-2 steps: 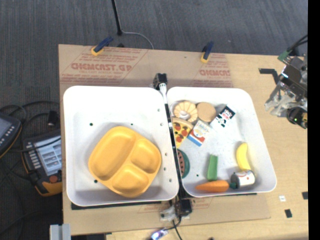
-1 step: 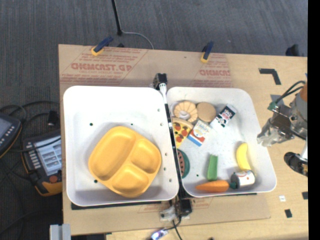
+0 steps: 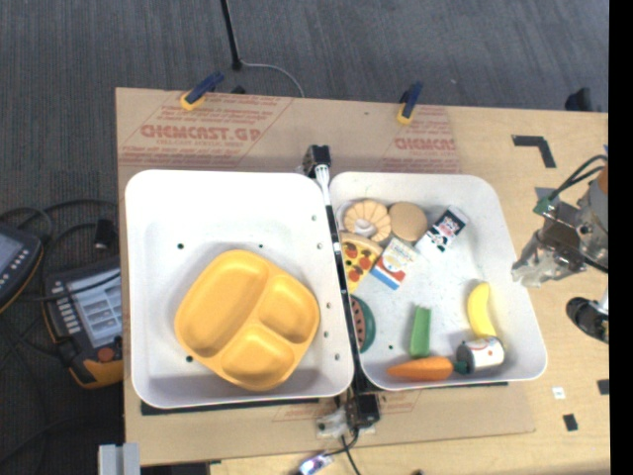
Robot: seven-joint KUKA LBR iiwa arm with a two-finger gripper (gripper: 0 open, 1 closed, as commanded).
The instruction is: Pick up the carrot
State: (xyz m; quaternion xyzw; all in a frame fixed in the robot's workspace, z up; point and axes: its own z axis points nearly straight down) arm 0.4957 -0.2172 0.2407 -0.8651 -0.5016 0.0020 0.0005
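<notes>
1. Tan bench [image 3: 475, 433] w/ two white bins, grey carpet behind.
2. Gripper [image 3: 542, 265] at right-center of frame, outside the right bin [image 3: 514, 255]; can't tell if open or closed.
3. Carrot [image 3: 420, 369] lies at that bin's bottom edge, beside a green block [image 3: 421, 331] and banana [image 3: 480, 310].
4. Yellow tray [image 3: 247, 317] in the left bin [image 3: 148, 216].

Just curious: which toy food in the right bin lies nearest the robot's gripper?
The yellow plastic banana, by the bin's right wall, closest to the gripper; the orange carrot lies lower.

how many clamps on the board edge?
2. A yellow-and-blue clamp sits at the board's far left edge, and a second clamp at the far edge above the right bin. Others may be out of frame.
</notes>
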